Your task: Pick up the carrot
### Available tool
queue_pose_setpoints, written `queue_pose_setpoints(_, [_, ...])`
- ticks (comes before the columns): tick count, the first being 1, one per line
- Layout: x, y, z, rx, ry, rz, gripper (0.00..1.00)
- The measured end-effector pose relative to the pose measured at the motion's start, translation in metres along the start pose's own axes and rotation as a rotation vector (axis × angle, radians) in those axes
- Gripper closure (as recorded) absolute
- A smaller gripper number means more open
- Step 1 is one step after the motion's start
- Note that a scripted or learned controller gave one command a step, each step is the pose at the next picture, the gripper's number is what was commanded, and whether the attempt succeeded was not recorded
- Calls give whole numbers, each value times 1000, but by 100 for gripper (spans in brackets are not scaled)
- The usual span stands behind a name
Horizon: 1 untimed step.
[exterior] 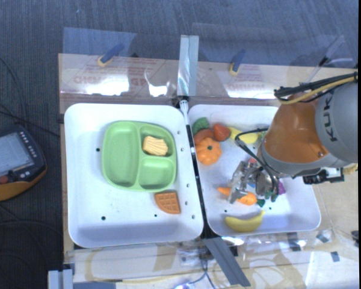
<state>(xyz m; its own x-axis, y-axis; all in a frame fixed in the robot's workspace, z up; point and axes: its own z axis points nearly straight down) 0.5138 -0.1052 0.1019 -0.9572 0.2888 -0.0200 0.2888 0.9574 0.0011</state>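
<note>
The carrot (225,191) is a small orange piece lying in the right bin (301,212), near its lower middle. Its orange shows on both sides of my gripper (245,185), at the left end and again at the lower right. The gripper hangs low directly over the carrot's middle and hides that part. The grey arm with its orange band reaches in from the right above it.
An orange pumpkin (207,152), a red tomato (221,132) and a green item (200,125) crowd the right bin's upper left. A yellow banana (243,223) lies just below the carrot. The left bin holds a green divided plate (123,155) and a waffle (167,202).
</note>
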Motion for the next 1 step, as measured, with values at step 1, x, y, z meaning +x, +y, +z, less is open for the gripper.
queue_pose_setpoints(1, [12,75,-83,2,16,311,100])
